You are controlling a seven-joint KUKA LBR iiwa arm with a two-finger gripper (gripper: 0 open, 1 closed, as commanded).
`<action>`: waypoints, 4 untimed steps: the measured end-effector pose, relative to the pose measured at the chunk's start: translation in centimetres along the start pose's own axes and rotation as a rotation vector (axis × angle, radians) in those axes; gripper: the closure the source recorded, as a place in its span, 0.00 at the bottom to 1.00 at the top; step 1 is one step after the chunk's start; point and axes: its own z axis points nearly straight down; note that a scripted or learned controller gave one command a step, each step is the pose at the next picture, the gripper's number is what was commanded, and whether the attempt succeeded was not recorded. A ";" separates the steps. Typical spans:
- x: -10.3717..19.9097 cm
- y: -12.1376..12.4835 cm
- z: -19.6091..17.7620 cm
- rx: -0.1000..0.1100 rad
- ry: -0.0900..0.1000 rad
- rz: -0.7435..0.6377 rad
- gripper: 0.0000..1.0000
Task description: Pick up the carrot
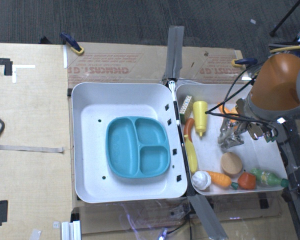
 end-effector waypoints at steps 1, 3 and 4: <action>0.0 0.0 0.0 0.000 0.000 0.000 0.00; -1.0 -5.1 -1.1 0.003 -0.008 0.281 1.00; -1.0 -5.1 -1.1 0.003 -0.007 0.281 0.00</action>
